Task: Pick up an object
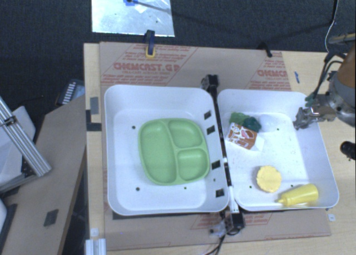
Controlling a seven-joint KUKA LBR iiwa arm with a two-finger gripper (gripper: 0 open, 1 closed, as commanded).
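With the gripper (303,117) at the right bin's (322,153) far right rim, jaw state indiscernible, take the yellow bottle (298,195) at the bin's near corner: probably light, smooth, slippery; grasp across its body.

Glossy plastic bins (167,95) (white), matt green tray (172,151)
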